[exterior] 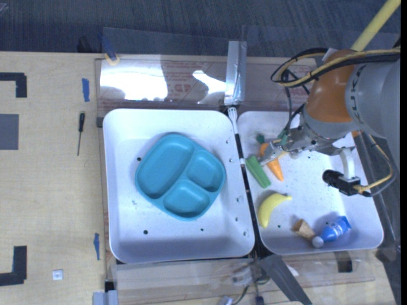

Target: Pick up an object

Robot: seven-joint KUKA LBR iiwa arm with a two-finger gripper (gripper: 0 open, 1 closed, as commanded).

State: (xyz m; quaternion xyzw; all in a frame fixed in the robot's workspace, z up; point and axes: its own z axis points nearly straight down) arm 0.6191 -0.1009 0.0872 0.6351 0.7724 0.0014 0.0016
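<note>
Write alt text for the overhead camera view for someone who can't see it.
The grey arm's hand hangs low over the right bin, by a carrot and a green piece; a banana and a blue bottle lie nearer the front. The left bin holds a blue divided plate.

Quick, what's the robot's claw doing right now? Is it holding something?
Claw: down in the right bin by the carrot; cannot tell whether it is open, closed or holding anything.
</note>
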